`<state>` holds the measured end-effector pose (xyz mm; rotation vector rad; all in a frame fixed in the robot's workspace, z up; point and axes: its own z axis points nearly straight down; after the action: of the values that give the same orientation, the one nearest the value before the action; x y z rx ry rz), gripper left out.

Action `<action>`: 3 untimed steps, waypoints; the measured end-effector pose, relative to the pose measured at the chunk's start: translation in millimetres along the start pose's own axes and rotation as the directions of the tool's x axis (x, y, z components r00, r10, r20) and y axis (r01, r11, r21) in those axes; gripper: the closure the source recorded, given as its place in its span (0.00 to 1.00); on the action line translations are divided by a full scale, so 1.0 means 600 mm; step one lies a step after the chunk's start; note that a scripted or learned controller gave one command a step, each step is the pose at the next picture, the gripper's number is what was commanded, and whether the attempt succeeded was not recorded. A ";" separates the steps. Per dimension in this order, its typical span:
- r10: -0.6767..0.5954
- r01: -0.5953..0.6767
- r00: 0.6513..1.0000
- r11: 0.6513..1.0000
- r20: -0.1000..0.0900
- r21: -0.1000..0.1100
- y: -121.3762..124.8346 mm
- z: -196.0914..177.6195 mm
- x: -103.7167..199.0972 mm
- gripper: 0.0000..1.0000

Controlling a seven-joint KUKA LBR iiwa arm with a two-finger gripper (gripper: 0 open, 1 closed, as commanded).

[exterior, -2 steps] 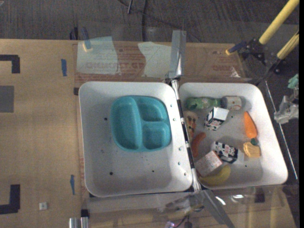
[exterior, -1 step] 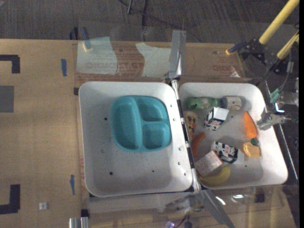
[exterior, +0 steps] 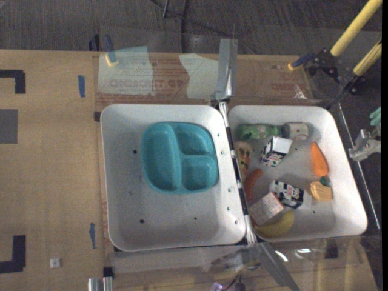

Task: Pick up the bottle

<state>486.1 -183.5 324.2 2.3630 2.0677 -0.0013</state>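
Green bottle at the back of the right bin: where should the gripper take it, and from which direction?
Probably mid-body, from straight above. The green bottle lies on its side along the back wall of the right bin, so fingers should close across its width. A small can lies near one end, the bin's divider by the other.

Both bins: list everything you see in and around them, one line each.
Left bin: 1, white, left half of bench
Right bin: 1, white, beside it
Divided plate: 1, teal, in left bin
Bottle: 1, green, lying at right bin's top edge
Cartons: 2, black-and-white, mid right bin
Carrot: 1, orange, right bin's right side
Banana: 1, yellow, right bin's bottom edge
Gripper: 1, grey, partly seen at right edge
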 end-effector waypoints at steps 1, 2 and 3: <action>-0.127 0.127 0.992 0.992 -0.003 0.003 -0.017 0.029 0.052 1.00; -0.222 0.222 0.975 0.975 -0.003 0.003 -0.024 0.083 0.101 1.00; -0.406 0.406 0.914 0.914 0.000 -0.001 -0.024 -0.185 0.115 1.00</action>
<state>481.1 -112.9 434.8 1.8822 2.5127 -0.0008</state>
